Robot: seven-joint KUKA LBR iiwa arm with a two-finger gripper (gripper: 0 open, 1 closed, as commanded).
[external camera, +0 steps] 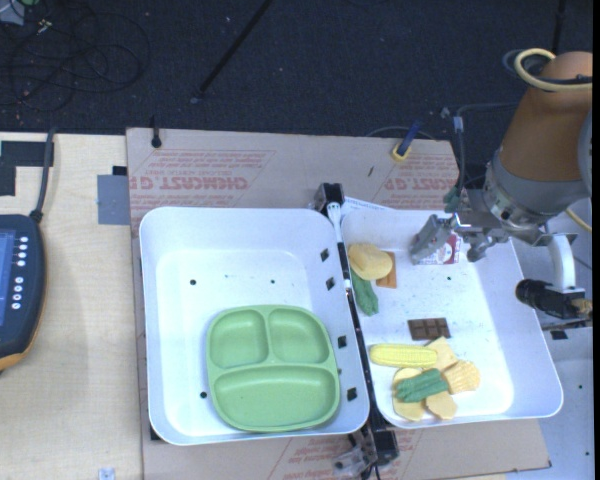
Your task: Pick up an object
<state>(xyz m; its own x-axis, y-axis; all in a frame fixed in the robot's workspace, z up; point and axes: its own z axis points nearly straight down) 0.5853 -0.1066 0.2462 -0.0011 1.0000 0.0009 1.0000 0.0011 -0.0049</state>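
Observation:
The right bin holds several toy foods. A yellow round piece lies over an orange slab, with a green leafy piece just below. A brown chocolate bar lies mid-bin. A corn cob, a green pickle and yellow wafers cluster at the front. My gripper hangs over the bin's back part, open, its grey fingers spread wide. A small white and red patch shows between them; what it is I cannot tell.
The left bin holds a green divided plate. A black divider runs between the bins. A tablet lies at the far left on the bench. A black fitting juts over the right bin's right rim.

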